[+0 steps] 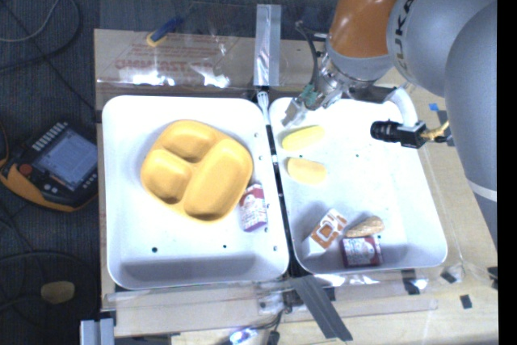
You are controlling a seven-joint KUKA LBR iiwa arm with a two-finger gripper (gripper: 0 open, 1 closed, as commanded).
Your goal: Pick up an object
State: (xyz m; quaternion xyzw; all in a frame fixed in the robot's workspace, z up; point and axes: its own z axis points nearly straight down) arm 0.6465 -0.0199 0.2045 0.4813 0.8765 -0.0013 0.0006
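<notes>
Overhead, claw (300, 111) hovers above pale yellow slice (302, 136), right bin (404, 198); grip state unclear, probably nothing held.

This is a robotics lab or test cell. A grey industrial arm (452, 44) with an orange band reaches over a counter (121, 52) bearing two shallow white bins (113, 254), while a teach pendant (52, 166) and loose cables (48, 4) lie on the dark carpeted floor (48, 254) beside it.

Glossy white plastic bins (121, 254); smooth yellow bun (196, 168).
</notes>
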